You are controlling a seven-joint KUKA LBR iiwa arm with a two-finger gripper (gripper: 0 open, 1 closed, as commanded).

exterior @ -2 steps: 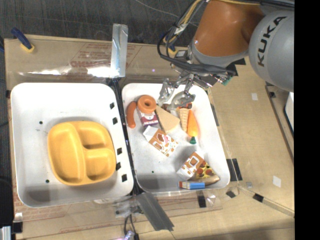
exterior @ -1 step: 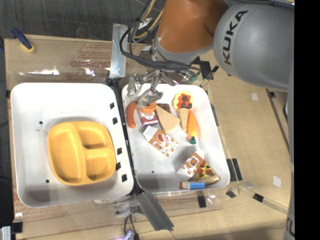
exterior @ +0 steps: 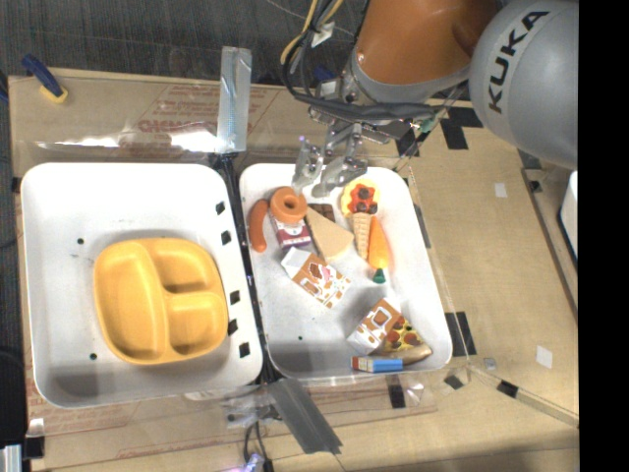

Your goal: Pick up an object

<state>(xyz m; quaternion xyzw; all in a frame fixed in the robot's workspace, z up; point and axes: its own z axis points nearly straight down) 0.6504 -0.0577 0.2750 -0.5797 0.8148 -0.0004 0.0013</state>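
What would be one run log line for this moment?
phase: approach | end effector: above far end of right bin, near donut | yellow tray: left bin | held: nothing seen

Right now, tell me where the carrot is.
The carrot lies in the right bin, near its right wall, beside the cheese wedge and just below the gripper.

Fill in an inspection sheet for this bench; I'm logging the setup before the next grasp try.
Surface: two shallow white bins on a cardboard-covered bench.
Job's things: toy foods crowd the right bin: brown ringed doughnut, red sausage, orange carrot, pale cheese wedge.
Clutter: yellow divided plastic tray in the left bin.
Grippers: gripper above the right bin's far edge.
Cables: yellow and black cables along the wrist.
Surroundings: black tape marks.
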